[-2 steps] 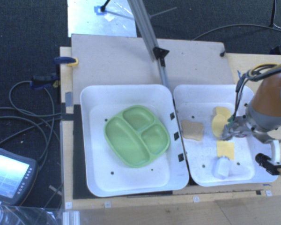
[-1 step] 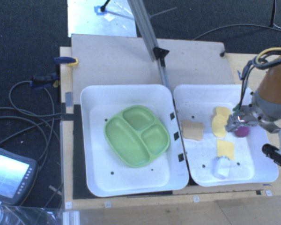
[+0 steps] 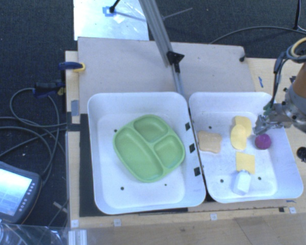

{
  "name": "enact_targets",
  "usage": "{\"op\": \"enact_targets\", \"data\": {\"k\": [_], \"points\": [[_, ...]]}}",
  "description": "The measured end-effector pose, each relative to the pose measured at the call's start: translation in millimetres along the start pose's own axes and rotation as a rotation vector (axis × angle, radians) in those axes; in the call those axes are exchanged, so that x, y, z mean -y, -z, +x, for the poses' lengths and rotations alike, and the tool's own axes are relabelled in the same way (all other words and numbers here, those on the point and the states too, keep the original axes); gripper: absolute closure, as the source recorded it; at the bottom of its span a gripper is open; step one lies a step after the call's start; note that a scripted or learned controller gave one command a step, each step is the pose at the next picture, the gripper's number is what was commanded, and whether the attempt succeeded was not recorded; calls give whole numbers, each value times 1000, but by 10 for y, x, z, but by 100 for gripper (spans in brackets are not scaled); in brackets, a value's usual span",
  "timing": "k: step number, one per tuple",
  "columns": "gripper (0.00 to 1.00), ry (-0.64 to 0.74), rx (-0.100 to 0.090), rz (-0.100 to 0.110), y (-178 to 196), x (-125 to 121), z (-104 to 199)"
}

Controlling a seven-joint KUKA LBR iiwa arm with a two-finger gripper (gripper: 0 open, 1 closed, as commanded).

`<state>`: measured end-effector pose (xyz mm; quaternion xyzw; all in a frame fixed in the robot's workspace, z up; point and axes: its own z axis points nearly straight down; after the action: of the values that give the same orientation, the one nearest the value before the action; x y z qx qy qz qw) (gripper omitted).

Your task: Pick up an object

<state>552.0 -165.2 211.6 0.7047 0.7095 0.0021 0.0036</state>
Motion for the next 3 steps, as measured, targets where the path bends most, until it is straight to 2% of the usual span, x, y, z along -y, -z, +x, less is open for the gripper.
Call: {"op": "enact_targets", "data": {"k": [1,2,3], "points": [[100,4,-3,6,-41,-33,482],[100,4,-4,6,14,-64,928],[100,6,-5,5,156,-183,1500]]}}
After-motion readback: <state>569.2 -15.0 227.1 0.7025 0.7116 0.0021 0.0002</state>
